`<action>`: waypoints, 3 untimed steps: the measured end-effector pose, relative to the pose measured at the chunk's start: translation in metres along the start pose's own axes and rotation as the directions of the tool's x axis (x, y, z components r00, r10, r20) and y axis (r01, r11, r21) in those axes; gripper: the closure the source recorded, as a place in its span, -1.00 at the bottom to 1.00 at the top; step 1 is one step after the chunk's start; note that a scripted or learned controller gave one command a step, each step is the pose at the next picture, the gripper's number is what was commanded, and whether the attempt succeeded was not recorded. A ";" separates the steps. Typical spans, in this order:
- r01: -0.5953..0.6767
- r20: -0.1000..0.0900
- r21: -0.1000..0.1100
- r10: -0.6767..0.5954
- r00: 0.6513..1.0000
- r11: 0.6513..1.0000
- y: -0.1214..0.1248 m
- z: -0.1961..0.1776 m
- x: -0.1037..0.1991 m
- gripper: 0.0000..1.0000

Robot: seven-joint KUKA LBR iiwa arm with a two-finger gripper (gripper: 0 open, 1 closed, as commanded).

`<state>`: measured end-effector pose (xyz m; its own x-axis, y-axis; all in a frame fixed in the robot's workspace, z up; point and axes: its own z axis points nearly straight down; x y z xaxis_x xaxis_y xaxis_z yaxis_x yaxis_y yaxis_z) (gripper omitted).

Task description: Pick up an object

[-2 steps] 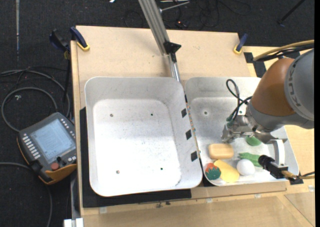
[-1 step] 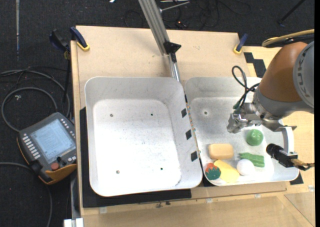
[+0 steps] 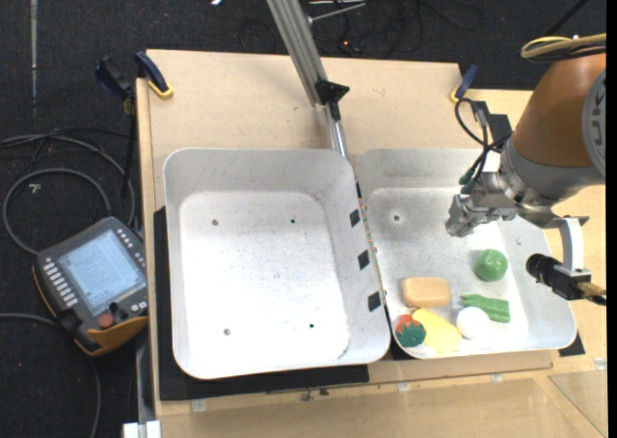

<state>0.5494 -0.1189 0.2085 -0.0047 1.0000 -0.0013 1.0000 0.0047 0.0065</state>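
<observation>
Overhead, the gripper point(image 3: 467, 219) hung near the right bin's point(image 3: 424, 176) far edge, above a round green ball point(image 3: 490, 265).

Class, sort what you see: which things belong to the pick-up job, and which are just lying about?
Job: gripper; right bin; green ball; tan block; yellow piece; white ball.
Lying about: left bin; handheld controller; floor cables.

Even, diffuse overhead illumination — the white bins point(image 3: 260, 262) read bright without blown glare, and the tabletop point(image 3: 241, 103) is evenly lit. Shadows are soft and short. The surrounding floor point(image 3: 67, 60) is dim. Focus is moderately sharp — fine detail slightly grainy.
</observation>
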 end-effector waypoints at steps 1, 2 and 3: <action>-0.001 0.001 0.001 0.001 1.000 1.000 0.002 -0.039 0.000 1.00; 0.003 -0.003 0.007 -0.003 1.000 1.000 0.007 -0.026 0.054 1.00; 0.004 -0.003 0.004 -0.004 1.000 1.000 0.025 -0.029 0.104 1.00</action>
<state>0.5734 -0.0147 0.2372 -0.0084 1.0000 0.0012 1.0000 0.0084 0.0021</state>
